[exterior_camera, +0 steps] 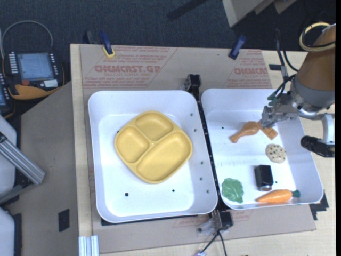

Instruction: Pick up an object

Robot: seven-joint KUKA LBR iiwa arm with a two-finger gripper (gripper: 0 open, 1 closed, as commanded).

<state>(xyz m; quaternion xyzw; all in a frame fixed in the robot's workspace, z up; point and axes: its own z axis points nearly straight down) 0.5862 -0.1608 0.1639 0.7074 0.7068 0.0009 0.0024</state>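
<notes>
From where I stand, the arm (319,68) reaches in from the right and its gripper (268,118) hangs low over the far part of the right bin (234,103), right at the thick end of the toy drumstick (246,132). That orange-brown drumstick looks like the thing being gone for: it lies in the upper middle of that bin, its long axis slanting from the narrow bone end at lower left up to the fat end at upper right, and the fat end sits under or against the tip of the jaws. A small brown piece (271,133) lies just beside that end; I cannot tell whether it belongs to the drumstick. How the jaws stand I cannot tell either, as the metal parts blur together from here, and nothing shows plainly pinched between them. My guess is that the grasp is about to close or has just been tried. Nearer me in the same bin lie a cookie (275,153), a black block (263,176), a green leaf (233,190) and a carrot (275,197), all well apart from the jaws. The left bin (106,143) on the desk holds a yellow divided plate (154,146).
</notes>
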